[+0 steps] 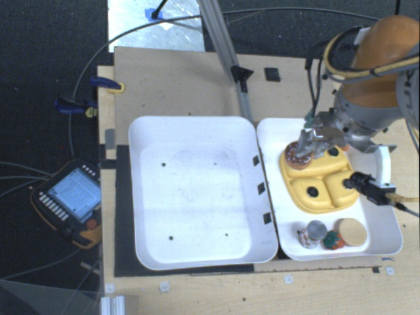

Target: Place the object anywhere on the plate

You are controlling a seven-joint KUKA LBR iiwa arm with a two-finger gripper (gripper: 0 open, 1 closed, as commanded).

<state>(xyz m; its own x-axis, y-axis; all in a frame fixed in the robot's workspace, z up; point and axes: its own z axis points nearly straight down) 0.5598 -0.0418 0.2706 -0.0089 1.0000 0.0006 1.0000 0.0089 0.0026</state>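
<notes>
The object (298, 157), a small round brown piece with a pale speckled rim, sits at the far-left corner of the yellow plate (319, 184), on or just above its surface; I cannot tell whether it rests there. The plate is a lobed, compartmented tray with two dark holes near its middle, lying in the right bin (377, 245).

My hand (307, 148) is directly over the object, at the plate's far-left corner, and appears to touch it from above. The wrist runs up and to the right from there. Whether my hand is spread or closed, and whether it grips the object, cannot be determined at this angle.

Governing relation: object lies straight below my hand, no sideways offset to close. The object is round, so no long axis constrains wrist rotation. I judge the placing to be at or near its end; the remaining move is release and vertical retreat.

Toward the near side of the plate, in the same bin, lie a grey ball (317, 228), a red and green piece (333, 241) and a tan disc (352, 231). The left bin (141, 195) stands beside the plate's left side on the worktop (177, 77).
</notes>
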